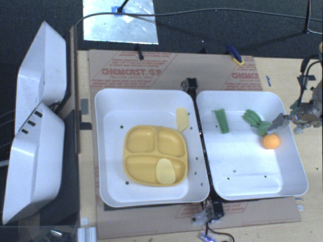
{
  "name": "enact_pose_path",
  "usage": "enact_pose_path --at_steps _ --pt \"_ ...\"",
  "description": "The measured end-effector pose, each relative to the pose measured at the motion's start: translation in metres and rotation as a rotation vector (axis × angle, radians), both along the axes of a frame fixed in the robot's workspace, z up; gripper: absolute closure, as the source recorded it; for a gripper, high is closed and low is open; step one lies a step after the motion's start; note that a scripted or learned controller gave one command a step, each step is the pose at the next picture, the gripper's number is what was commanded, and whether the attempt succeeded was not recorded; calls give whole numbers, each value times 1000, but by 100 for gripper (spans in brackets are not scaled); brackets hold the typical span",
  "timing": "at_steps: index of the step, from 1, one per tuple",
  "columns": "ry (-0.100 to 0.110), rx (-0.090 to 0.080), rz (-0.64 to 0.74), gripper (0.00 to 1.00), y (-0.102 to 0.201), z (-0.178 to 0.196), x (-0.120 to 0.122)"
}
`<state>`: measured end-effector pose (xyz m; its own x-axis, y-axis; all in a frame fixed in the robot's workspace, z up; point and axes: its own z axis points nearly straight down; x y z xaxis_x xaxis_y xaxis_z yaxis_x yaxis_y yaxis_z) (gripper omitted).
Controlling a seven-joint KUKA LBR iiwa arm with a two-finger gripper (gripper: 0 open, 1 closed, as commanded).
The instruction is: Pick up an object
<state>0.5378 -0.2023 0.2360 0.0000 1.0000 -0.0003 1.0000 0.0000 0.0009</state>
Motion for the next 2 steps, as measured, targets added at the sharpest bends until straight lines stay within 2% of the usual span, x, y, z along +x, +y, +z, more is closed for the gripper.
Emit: enact_pose_path --at_steps 1,2 --pt "-5 -1 4 0 31 55 30" --pt "0 0 1 0 30 53 29"
